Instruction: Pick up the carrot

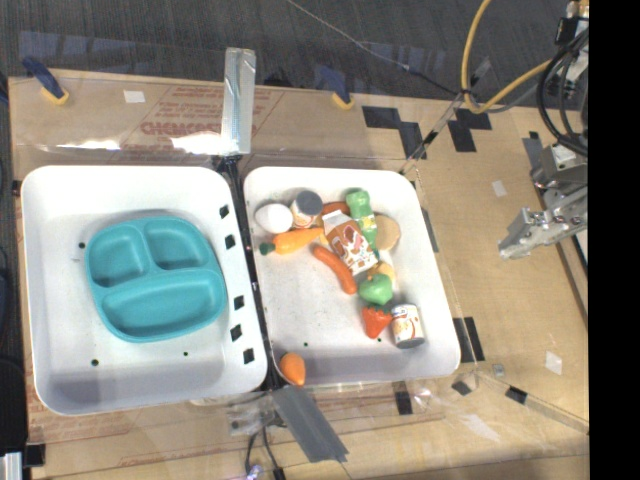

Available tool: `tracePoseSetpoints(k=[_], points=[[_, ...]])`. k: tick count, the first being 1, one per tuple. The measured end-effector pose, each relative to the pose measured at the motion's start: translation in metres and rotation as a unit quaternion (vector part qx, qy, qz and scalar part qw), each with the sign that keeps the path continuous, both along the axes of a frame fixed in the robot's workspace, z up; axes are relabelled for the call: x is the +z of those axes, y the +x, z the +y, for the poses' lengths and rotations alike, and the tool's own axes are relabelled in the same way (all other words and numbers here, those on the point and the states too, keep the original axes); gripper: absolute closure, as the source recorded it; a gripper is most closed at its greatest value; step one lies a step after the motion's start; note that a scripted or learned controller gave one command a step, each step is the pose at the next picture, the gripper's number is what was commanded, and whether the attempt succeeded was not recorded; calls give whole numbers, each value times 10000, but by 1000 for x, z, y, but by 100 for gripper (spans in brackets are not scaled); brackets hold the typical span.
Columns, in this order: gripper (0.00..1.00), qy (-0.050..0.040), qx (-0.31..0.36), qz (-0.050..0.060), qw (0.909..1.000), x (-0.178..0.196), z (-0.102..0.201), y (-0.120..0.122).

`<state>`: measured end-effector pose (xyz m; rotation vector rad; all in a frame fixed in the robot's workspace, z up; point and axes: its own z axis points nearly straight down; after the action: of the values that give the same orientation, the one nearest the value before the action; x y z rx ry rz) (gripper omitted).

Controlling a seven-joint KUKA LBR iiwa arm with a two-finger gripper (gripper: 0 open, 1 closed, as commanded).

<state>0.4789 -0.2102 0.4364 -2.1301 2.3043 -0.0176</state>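
A: Two bins, one target. Carrot [292, 241] lies on its side in the upper-left part of the right bin [300, 320], thin end toward the divider btw the bins.

B: And the gripper [520, 236]?

A: Far right of the frame, over bare bench [500, 318], well apart from the bin. Nothing in it. Spread or pressed together, can't tell from this angle.

B: So which step?

A: Approach, I'd say. Pick not begun yet. Next move calls for a run left across the bin's right rim, then a drop over the carrot's middle, gripping across its short width.

B: Room around it?

A: Tight at the top. White ball [272, 216] sits just above the carrot, prob. touching. Red sausage [333, 266] is just beside its thick end, w/ a printed carton [351, 244] near that. Below the carrot the bin floor is bare, so that side is the easier way in.

B: Edges?

A: Left wall of the bin is near the thin end; aim too far left and the gripper could clip it. Also an orange piece [292, 368] lies at the bottom rim. Similar colour, wrong item, imo.
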Motion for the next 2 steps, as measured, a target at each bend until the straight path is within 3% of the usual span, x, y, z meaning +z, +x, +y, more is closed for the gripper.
tracePoseSetpoints(k=[1, 2], points=[[100, 37, 1532, 74, 9882, -83, 5, -2], [100, -6, 4445, 31, 8958, -81, 15, 0]])
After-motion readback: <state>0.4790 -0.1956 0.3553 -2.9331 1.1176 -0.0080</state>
